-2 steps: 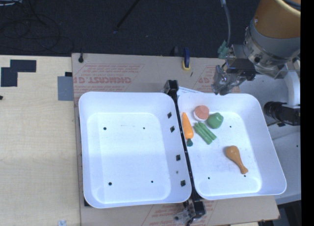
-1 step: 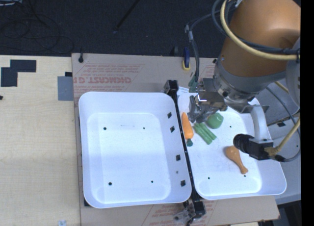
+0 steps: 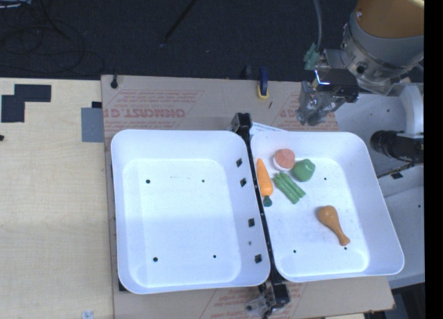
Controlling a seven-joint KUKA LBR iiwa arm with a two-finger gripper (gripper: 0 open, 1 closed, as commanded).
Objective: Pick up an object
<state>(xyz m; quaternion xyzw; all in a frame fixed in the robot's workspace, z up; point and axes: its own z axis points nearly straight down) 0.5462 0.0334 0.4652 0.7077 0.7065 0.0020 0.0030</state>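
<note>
Grey arm (image 3: 381, 41) holds its jaws raised, pointing down.

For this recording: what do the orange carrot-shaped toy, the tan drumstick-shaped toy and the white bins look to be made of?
Orange carrot-shaped toy: probably moulded plastic, with uniform colour and a smooth surface. Tan drumstick-shaped toy: likely plastic or rubber, smooth with a slight sheen; the view cannot settle which. White bins: thin formed plastic, judging by rounded corners and a glossy, even white surface.

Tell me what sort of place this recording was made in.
Probably a robotics lab grasping bench: two shallow white plastic bins clamped side by side on cardboard, small plastic toy foods like an orange carrot, and loose black cables on dark floor behind.
</note>
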